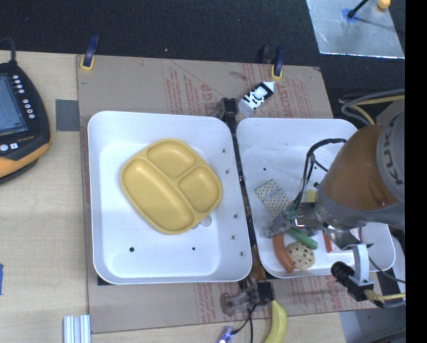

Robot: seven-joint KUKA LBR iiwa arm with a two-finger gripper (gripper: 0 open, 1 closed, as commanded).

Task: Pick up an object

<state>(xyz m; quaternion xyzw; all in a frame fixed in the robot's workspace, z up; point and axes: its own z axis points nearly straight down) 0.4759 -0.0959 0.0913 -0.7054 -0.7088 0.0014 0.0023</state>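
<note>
Arm low over the right bin (270, 131); gripper (293, 222) sits amid a cluster at the bin's 6 o'clock — cracker-like disc (300, 256), orange sausage-shaped piece (283, 251), green piece (303, 239), patterned card (270, 194) at 10 o'clock of it. How wide it stands, or whether it grips anything, I cannot tell. Risk: crowding — it may close on two items, or nudge them aside and lift nothing.

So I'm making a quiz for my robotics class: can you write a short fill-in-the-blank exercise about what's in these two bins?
1. The divided plate lying in the left bin is ____ in colour.
2. That plate has ____ compartments.
3. The arm's gripper is over the ____ bin.
4. The banana lies ____ both bins, at the bench's near edge.

Missing words: yellow; three; right; outside
</note>
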